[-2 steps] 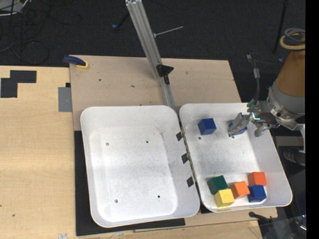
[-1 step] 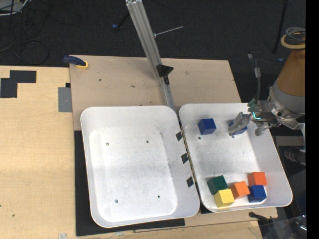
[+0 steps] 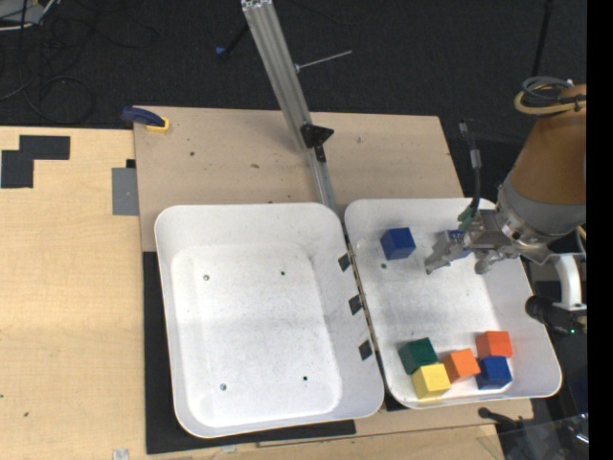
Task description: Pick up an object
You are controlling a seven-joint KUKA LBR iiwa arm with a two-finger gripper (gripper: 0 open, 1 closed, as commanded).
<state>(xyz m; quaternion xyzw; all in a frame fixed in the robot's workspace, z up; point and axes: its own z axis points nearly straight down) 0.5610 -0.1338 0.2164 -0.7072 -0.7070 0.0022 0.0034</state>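
Observation:
My gripper (image 3: 458, 261) hangs over the upper middle of the right bin (image 3: 436, 295), its two grey fingers spread apart and open, with nothing between them. A blue cube (image 3: 397, 243) lies just left of the gripper, apart from it. Along the bin's near edge sits a cluster of cubes: green (image 3: 417, 355), yellow (image 3: 431, 379), orange (image 3: 463, 363), red (image 3: 494, 344) and a second blue one (image 3: 494, 372).
The left bin (image 3: 254, 314) lies beside the right one, with black clips (image 3: 354, 303) along the shared edge. A slanted aluminium bar (image 3: 283, 75) rises behind the bins. The arm's orange band and grey wrist (image 3: 551, 180) come in from the right.

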